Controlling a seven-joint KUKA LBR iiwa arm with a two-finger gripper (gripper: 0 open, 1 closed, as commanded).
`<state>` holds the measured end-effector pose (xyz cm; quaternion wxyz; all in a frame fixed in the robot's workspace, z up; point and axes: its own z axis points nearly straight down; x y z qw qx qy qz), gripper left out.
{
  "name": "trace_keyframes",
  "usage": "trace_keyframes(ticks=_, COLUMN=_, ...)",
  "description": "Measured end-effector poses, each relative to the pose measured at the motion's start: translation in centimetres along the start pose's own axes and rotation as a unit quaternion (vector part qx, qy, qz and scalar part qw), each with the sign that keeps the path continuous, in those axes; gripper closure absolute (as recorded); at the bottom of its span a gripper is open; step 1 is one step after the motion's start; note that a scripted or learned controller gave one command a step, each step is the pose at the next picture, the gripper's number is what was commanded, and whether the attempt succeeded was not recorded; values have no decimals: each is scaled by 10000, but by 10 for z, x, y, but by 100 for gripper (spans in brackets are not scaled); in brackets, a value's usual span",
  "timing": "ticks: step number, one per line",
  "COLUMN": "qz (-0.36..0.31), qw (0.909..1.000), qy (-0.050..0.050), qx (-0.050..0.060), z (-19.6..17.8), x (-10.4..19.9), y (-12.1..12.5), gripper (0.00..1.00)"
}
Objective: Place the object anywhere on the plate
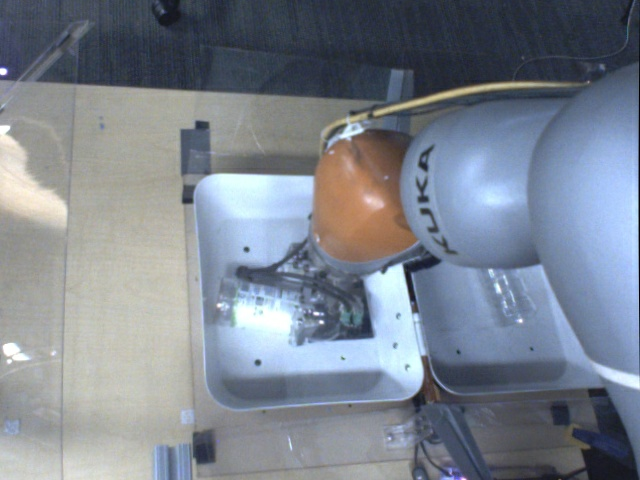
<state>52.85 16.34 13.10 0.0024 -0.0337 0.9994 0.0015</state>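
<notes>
Inside the left bin (215, 368), a clear, pale-glinting object (258, 306) lies by the pincer (320, 313), grip state unclear.

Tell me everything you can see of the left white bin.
The left bin is a shallow white tray with rounded corners, probably plastic, with small dark holes in its floor. It lies flat on the wooden bench, beside the right bin. The arm's claw is low over its floor, the orange band above.

A pale wooden bench (120, 268) fills the frame's left; dark ribbed flooring (300, 13) runs across the top.
</notes>
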Motion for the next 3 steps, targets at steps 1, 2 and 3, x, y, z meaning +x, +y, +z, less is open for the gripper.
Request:
trace_keyframes(ticks=1, qz=21, qw=10000, qy=-37, qx=-24, z=-12, x=-3, y=1, gripper=100)
trace_keyframes(ticks=2, qz=-1604, qw=9871, qy=-28, qx=-1, z=-64, x=-53, y=-38, gripper=100)
trace_keyframes(ticks=3, qz=-1601, qw=9871, qy=-29, qx=-3, z=-64, x=-53, y=-38, gripper=0)
